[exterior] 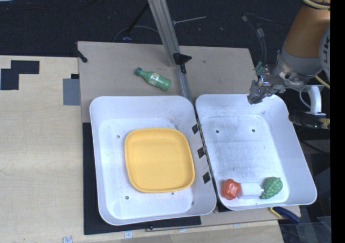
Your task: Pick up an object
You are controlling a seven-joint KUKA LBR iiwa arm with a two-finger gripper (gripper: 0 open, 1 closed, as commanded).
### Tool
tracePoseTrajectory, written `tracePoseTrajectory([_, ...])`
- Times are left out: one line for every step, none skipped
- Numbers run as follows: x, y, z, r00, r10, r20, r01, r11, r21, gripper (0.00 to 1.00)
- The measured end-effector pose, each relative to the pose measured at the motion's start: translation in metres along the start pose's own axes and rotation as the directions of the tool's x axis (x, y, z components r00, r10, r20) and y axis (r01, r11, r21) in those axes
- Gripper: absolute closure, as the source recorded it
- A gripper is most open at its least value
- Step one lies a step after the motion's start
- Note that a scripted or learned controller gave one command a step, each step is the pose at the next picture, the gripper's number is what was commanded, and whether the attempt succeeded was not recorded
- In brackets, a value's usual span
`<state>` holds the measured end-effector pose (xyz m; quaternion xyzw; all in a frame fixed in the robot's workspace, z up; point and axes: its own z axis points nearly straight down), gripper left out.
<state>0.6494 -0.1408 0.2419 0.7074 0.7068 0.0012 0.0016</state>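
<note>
gripper [259, 94]: hovering over right bin [291, 145] far rim; finger state unclear
toys [252, 188]: lying well below gripper
plate [159, 159]: sitting far left

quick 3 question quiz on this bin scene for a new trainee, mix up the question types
1. True or false: the yellow plate lies in the left bin.
2. Which thing lies outside both bins? A) red tomato B) green bottle C) green vegetable
3. Fill in: the gripper hangs over the far edge of the ___ bin.

Key: 1 true; 2 B; 3 right.
</note>
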Motion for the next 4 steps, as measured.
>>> tracePoseTrajectory([0.053,-0.006,0.012,1.000,-0.004,-0.002,0.004,1.000,0.005,1.00])
tracePoseTrajectory([0.095,-0.012,0.016,1.000,-0.003,-0.001,0.003,1.000,0.004,1.00])
tracePoseTrajectory([0.153,-0.018,0.007,1.000,-0.004,-0.001,0.004,1.000,0.004,1.00])
tracePoseTrajectory([0.207,-0.025,-0.002,1.000,-0.005,-0.002,0.005,1.000,0.004,1.00])
